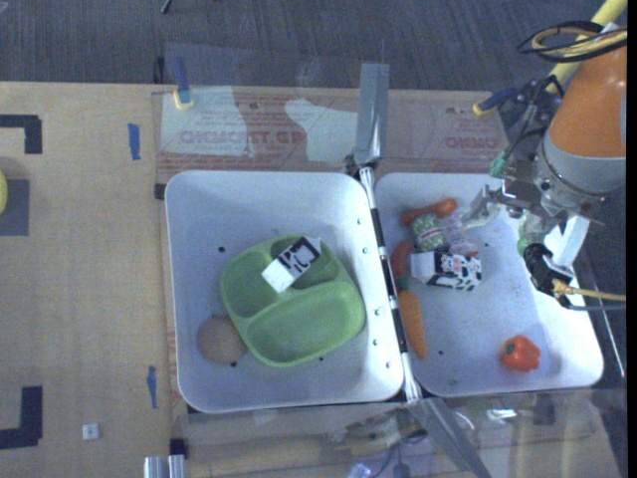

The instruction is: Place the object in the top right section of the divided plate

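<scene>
Arm hovering over right bin (587,361), hand (476,210) near food pile; grip state unclear, cannot tell. White carton (292,264) already lying in green plate (299,339), top right section. Lifting straight advised.

the green plate (299,322) at lower centre looks like smooth matt plastic; the white bins (199,227) smooth plastic; the bench (80,297) at left pale matt wood.

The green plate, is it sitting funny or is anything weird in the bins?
A bit, yes. The green divided plate sits slantwise in the left bin, with a small white carton already lying in its top right section. A carrot lies right along the divider between the bins.
</scene>
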Motion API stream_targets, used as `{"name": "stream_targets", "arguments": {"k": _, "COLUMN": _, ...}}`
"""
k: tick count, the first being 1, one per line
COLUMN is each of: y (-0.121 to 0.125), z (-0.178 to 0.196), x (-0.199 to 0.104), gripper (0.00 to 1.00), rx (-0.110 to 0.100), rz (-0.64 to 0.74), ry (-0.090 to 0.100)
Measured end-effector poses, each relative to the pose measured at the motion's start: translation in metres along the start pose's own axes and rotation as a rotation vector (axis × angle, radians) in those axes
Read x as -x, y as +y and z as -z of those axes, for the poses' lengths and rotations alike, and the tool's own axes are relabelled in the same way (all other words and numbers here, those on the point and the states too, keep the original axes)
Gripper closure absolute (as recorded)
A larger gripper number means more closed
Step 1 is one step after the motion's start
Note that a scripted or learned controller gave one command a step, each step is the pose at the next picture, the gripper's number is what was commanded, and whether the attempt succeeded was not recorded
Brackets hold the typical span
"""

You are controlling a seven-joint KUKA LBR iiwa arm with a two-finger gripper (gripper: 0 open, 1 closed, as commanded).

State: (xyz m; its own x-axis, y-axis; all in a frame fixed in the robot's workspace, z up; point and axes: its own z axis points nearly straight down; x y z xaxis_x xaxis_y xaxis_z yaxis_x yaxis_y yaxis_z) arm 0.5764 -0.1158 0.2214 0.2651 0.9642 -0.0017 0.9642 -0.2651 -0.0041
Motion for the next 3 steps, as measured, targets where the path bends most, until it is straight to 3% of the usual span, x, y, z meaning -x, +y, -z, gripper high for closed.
{"name": "stream_targets", "arguments": {"k": 1, "y": 0.0001, "z": 0.0078, "x": 0.0002, "gripper": 1.00, "rx": -0.004, "rz": 0.000, "ry": -0.001}}
{"name": "stream_targets", "arguments": {"k": 2, "y": 0.0000, "z": 0.0078, "x": 0.0000, "gripper": 0.00, "rx": -0.004, "rz": 0.001, "ry": -0.001}}
{"name": "stream_targets", "arguments": {"k": 3, "y": 0.0003, "z": 0.0156, "x": 0.0007, "gripper": 1.00, "rx": -0.007, "rz": 0.000, "ry": -0.003}}
